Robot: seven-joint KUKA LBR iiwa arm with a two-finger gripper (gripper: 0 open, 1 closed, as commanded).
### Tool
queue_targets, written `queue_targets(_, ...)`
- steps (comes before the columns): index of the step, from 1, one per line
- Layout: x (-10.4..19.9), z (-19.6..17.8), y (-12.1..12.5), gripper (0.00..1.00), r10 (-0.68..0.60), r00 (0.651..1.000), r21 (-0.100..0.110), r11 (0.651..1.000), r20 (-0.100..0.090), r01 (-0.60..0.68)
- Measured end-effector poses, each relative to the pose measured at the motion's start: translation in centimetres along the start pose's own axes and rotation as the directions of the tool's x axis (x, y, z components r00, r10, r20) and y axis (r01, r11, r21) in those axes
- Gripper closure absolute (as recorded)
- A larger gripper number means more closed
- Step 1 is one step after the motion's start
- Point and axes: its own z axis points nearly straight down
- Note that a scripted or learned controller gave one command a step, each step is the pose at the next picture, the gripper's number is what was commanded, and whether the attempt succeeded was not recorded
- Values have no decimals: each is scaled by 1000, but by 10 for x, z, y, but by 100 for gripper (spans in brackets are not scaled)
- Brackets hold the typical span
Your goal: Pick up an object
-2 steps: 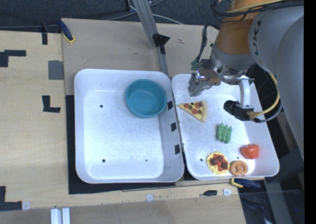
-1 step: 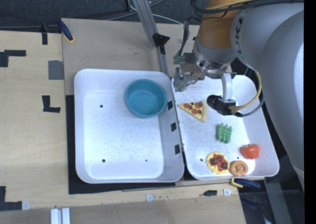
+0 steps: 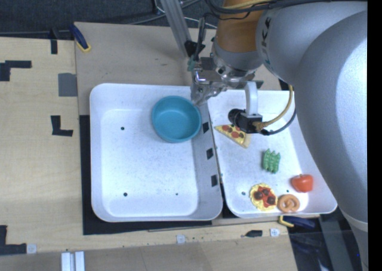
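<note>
A blue bowl (image 3: 175,119) sits in a white bin (image 3: 107,144); the pizza slice (image 3: 234,134) is yellow with red dots, the pepper (image 3: 302,182) red.

Smooth blue plastic bowl (image 3: 175,119), speckled matt white bins (image 3: 113,162), pale wooden bench (image 3: 36,162).

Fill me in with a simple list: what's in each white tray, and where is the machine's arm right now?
left bin: one blue bowl, upright, near the back right corner
right bin: pizza slice, green toy, red toy, small round pizza, pretzel-like ring
arm: reaches in from the right, orange band above the wrist
gripper: at the bowl's back right rim, by the divide between the bins
held: nothing seen
</note>
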Motion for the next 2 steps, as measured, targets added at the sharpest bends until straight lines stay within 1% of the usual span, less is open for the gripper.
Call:
queue_targets(1,41,4,7,100,1,1000,1,1000,1,-1)
queue_targets(2,39,4,7,0,4,1000,0,1000,2,-4)
